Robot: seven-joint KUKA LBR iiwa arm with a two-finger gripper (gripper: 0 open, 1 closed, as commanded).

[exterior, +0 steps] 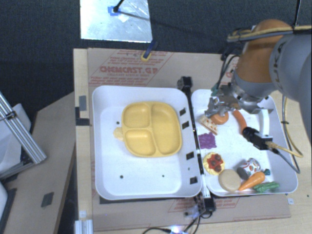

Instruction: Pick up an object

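The end effector [218, 107] hangs low over the upper left of the right bin [282, 177], directly above an orange round piece [221, 118]; whether it is parted or closed cannot be told. A pizza slice [208, 125] lies just beside that piece and an orange sausage [239, 121] near its other side, so a descent risks pinching two items or nudging the target aside. The yellow divided tray [148, 129] sits in the left bin [105, 145], well apart on the bench [83, 77].
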